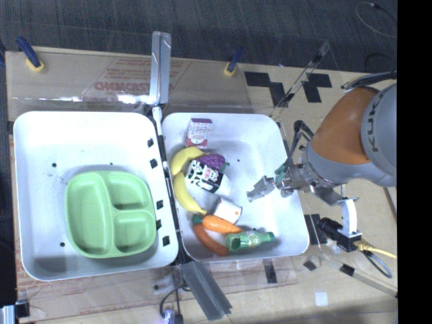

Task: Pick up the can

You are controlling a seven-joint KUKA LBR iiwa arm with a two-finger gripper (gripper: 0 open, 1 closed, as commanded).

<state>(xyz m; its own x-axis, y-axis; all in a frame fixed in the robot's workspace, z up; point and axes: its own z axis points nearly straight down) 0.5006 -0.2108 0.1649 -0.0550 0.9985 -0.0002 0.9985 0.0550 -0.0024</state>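
The can (pixel 198 131), small with a pink and maroon label, sits at the far end of the right bin (pixel 270 130), just beyond the banana (pixel 179 174). My gripper (pixel 260 189) hovers over the right part of that bin, well to the right of the can and nearer the camera, over bare white floor. Nothing is seen in it. The grey arm with its orange band (pixel 344 137) reaches in from the right.
The right bin also holds purple grapes (pixel 214 160), a black-and-white carton (pixel 204 176), a carrot (pixel 221 224), a green bottle (pixel 250 239) and a white piece (pixel 228 212). A green divided plate (pixel 111 213) lies in the left bin (pixel 40 140).
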